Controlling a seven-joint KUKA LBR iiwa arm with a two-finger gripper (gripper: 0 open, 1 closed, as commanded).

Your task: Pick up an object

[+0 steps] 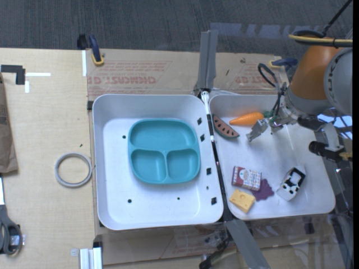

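Note:
My gripper (259, 129) hangs over the back of the right bin (314, 206), just right of an orange carrot (247, 118). Nothing shows between its grey fingers. A brown watermelon-slice toy (225, 128) lies left of the carrot near the bin's left wall. Toward the front lie a red-and-white carton (247, 178), a purple piece (266, 190), a yellow cheese wedge (243, 200) and a black-and-white cow toy (291, 184). The left bin (112, 206) holds a teal divided plate (165, 151).
A divider post (207, 60) stands behind the two bins. On the bench at left lie a grey tape ring (73, 169), scissors (8, 234) and a brown bag (7, 128). The arm's orange band (314, 72) overhangs the right bin's back right corner.

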